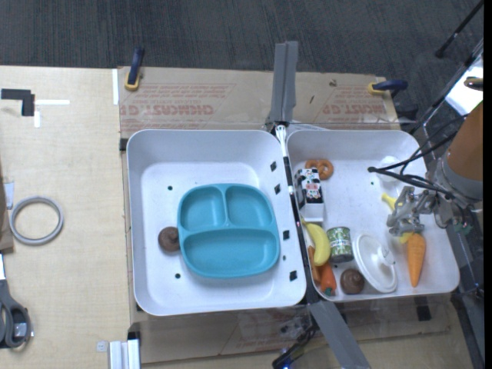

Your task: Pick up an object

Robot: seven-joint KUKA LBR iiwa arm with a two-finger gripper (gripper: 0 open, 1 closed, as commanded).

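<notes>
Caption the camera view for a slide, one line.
Grey arm's tool hovers over the right white bin just above an orange plastic carrot; teal divided plate sits in the left white bin.

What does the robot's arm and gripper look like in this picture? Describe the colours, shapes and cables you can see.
At the picture's right edge, the arm shows an orange rounded band. Below it sits the gripper, a compact assembly of silvery grey metal with a small yellow part on its left side. Thin black cables run from the arm across the right bin toward the gripper. No markings are readable.
</notes>
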